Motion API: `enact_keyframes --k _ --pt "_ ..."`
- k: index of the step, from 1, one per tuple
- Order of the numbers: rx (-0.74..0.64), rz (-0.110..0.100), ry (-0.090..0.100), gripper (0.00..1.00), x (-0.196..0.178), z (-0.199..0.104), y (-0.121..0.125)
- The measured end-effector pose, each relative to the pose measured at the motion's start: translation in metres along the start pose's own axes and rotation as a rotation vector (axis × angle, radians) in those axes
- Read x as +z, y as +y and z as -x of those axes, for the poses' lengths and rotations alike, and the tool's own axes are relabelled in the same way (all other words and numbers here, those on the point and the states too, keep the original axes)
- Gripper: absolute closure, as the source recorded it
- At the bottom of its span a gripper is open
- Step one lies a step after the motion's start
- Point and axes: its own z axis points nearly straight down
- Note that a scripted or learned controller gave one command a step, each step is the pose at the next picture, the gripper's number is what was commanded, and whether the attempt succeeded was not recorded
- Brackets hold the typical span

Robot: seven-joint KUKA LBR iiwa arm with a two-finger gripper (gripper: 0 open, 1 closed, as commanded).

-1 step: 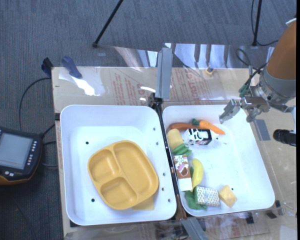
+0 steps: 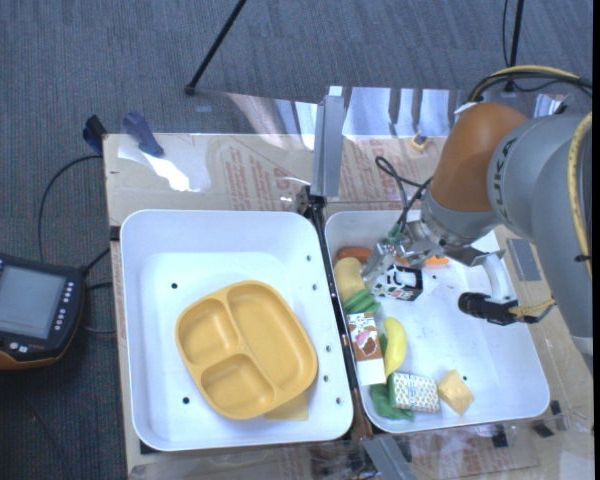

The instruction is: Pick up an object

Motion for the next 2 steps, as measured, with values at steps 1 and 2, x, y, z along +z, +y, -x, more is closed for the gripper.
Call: enact_keyframes --k 1,2 --pt "0.003 0.006 -0.002 1.0 -0.0139 0.0015 0.0016" --pt "0.004 0.005 -0.001 0.0 -0.0136 0.0017 0.0014"
